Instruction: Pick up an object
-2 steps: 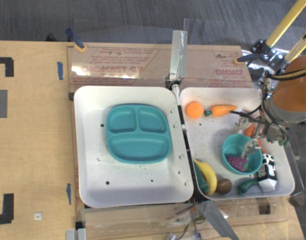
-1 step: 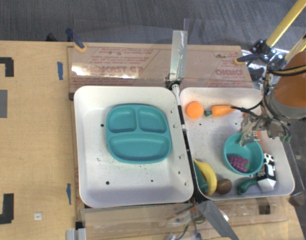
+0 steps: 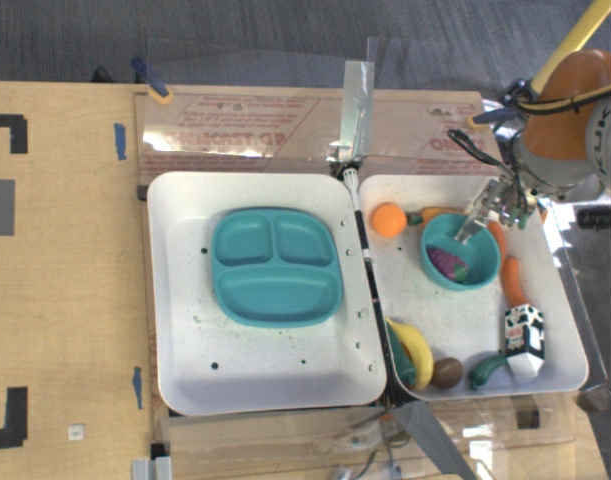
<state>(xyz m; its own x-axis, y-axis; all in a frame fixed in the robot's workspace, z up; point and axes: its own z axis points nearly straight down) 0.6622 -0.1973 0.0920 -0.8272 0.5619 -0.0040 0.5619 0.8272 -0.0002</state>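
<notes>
**Inspector A:** Wooden bench top under a slanted overhead camera, two shallow white bins side by side. We take the teal bowl (image 3: 461, 253) in the right bin (image 3: 570, 368) as our landmark. Nearest the camera, in front of the bowl along the front wall, we record a yellow banana (image 3: 409, 346), a brown round fruit (image 3: 446, 372), a dark green item (image 3: 487, 370) and a black-and-white carton (image 3: 524, 335).

**Inspector B:** Agreed. Level with the bowl, an orange ball (image 3: 389, 220) sits just to its left, and a carrot (image 3: 512, 278) lies just to its right, long axis running near to far along the bin's right side. Inside the bowl we note a purple object (image 3: 448, 262). Further left of the bowl, the other bin holds a teal divided plate (image 3: 277, 266).

**Inspector A:** And the gripper (image 3: 472, 230)?

**Inspector B:** It hangs over the bowl's far right rim, fingers slanting down toward the interior. We cannot tell whether they are parted or closed, and we see nothing between them.

**Inspector A:** Then, in our judgement, the deciding relation is this: the purple object lies just below and slightly left of the fingertips, toward the camera. The carrot is the next nearest candidate, to the right.
</notes>
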